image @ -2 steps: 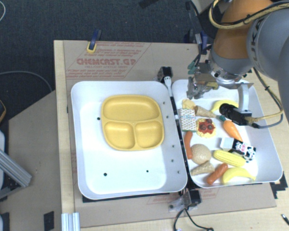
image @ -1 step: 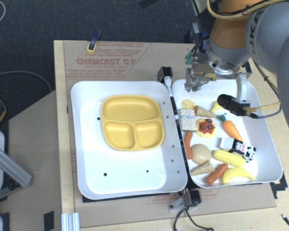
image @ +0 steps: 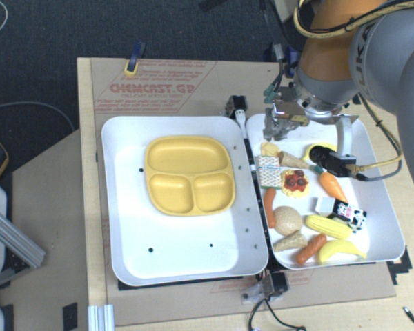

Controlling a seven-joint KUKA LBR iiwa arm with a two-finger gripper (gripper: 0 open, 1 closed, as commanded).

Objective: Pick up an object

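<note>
Nearest in the right bin [image: 390,216] lie a yellow banana [image: 339,252], a small sausage [image: 310,249] and a corn cob [image: 329,225], close together by the near rim. Just beyond them sit a round brown potato-like piece [image: 288,218], a black-and-white cow toy [image: 350,216] and a thin orange stick [image: 270,207] along the left wall. Farther in are a carrot [image: 330,183], a pizza slice [image: 295,182] and a checkered wrapper [image: 269,171].

The left bin [image: 124,219] holds a yellow divided tray [image: 190,173], set toward its far half.

At the far left end of the right bin, the pincer [image: 277,131] hangs just above the toys, from a grey arm with an orange band [image: 334,40]. I cannot tell how it is set, and nothing shows in its grip. Both bins rest on a cardboard-topped bench [image: 159,88].
</note>
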